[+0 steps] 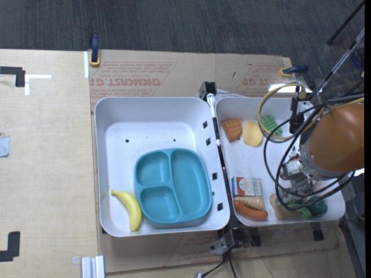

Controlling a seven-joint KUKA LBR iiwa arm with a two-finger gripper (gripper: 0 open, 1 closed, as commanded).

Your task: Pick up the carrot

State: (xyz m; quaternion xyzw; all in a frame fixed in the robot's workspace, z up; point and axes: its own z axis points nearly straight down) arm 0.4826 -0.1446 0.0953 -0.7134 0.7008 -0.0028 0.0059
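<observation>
A long orange-red item (251, 212), which may be the carrot, lies at the front of the right bin (227, 172), next to a tan piece. My gripper (295, 191) hangs over the bin's front right corner, to the right of that item and apart from it. The wrist and its looping cables cover the gripper's tip. Just below it, a green leafy piece (309, 209) and a tan item (279, 208) peek out.
The right bin also holds a brown bread slice (232, 129), a pale yellow item (253, 134), a green item (270, 125) and a small box (247, 186). A teal divided plate (173, 185) and a banana (130, 207) lie in the left bin (116, 126).
</observation>
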